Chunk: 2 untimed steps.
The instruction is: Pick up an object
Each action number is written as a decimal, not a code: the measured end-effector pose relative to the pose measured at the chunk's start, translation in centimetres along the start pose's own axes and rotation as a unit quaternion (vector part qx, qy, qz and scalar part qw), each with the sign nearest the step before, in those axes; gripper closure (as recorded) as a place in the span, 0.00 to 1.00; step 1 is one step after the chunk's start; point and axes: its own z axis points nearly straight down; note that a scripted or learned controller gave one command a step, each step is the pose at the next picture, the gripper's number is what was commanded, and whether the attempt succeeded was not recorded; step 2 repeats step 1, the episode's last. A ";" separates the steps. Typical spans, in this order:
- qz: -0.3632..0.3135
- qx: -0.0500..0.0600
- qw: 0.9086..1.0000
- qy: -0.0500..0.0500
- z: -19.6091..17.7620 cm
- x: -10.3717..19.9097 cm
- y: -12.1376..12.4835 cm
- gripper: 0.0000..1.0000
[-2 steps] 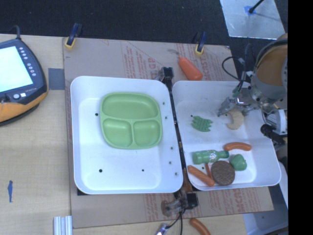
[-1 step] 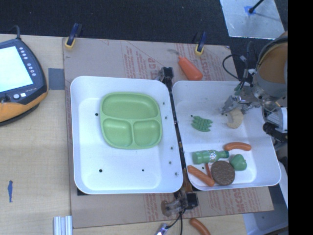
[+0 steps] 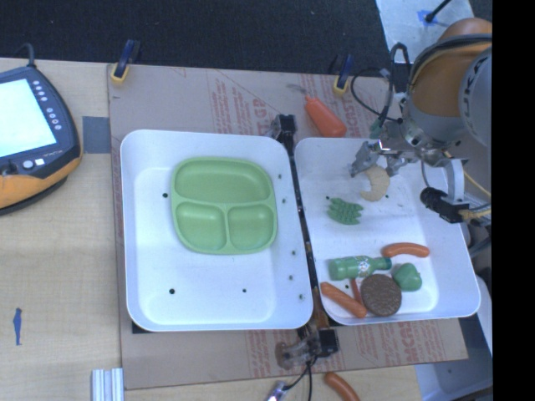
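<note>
My gripper [image 3: 380, 160] hangs over the back of the right bin [image 3: 447, 307], with its fingers spread open. Just below the fingertips lies a pale cream piece [image 3: 375, 187], with no finger closed on it. Further forward in the same bin are a green leafy piece [image 3: 343, 210], a green bottle [image 3: 359, 266], an orange sausage [image 3: 405, 250], a green pepper [image 3: 408, 276], a brown round patty [image 3: 381, 295] and a carrot [image 3: 343, 300].
The left bin [image 3: 146, 299] holds a green divided plate [image 3: 224, 205]. An orange carrot [image 3: 324, 117] lies on the cardboard behind the bins, and another orange piece [image 3: 343, 385] lies in front. A control pendant [image 3: 29, 136] sits at far left. Black cables [image 3: 443, 203] hang beside the wrist.
</note>
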 end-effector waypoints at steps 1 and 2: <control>0.000 0.000 1.000 0.001 -4.3 10.8 1.1 1.00; 0.000 0.000 1.000 0.001 -4.3 10.8 1.1 1.00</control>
